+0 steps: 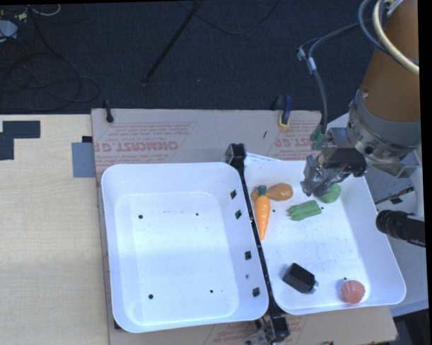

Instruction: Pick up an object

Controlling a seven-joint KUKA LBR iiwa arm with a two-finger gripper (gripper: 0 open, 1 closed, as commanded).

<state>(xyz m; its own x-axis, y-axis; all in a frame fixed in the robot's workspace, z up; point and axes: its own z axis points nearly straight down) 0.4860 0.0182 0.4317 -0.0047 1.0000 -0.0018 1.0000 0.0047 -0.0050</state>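
Note:
My gripper [314,183] hangs low over the back of the right bin [324,244], at the end of the grey arm with its orange band. A small round green object [331,194] lies right beside it, partly tucked under it; whether it is held I cannot tell. A green pod-like piece [304,210] lies just in front of the gripper. To its left are an orange-yellow lump [279,192] and an orange carrot [262,213] along the bin's left wall. A black block [299,278] and a reddish ball [352,291] sit near the front edge.
The left bin [176,254] stands beside the right one, separated by a black divider [247,217]. Both rest on a cardboard sheet [165,138] on the wooden bench. A black cylinder [402,227] sticks in from the right, and cables hang behind the arm.

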